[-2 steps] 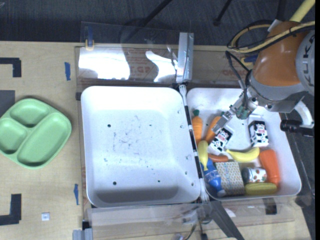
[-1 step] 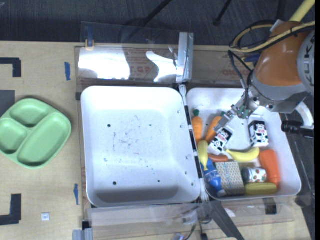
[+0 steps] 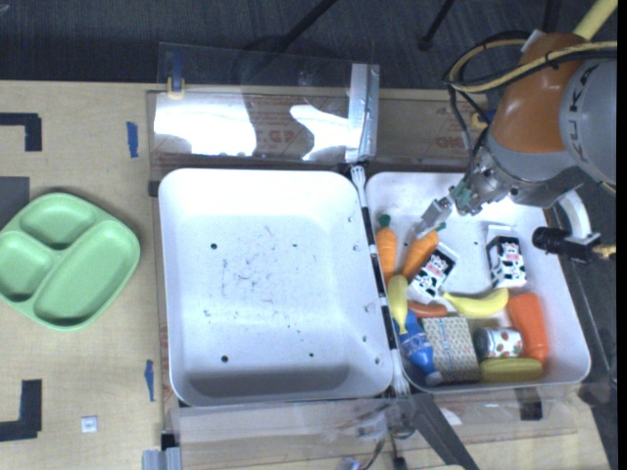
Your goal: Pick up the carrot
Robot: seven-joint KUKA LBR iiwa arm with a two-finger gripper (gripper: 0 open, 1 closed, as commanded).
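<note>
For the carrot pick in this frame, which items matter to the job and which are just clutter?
Part of the job:
- carrot, in the right bin near its left wall
- gripper, just above the carrot

Lying about:
- second carrot beside it
- banana
- two cow-patterned cartons
- orange bottle
- blue bottle
- left bin
- green divided plate on the bench

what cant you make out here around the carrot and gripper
- Gripper: fingers too small and blurred in the camera view to tell open or shut.
- Carrot: its lower end is hidden by the cow-print carton.
- Blue item: partly covered by the bin clutter, identity unclear.
</note>
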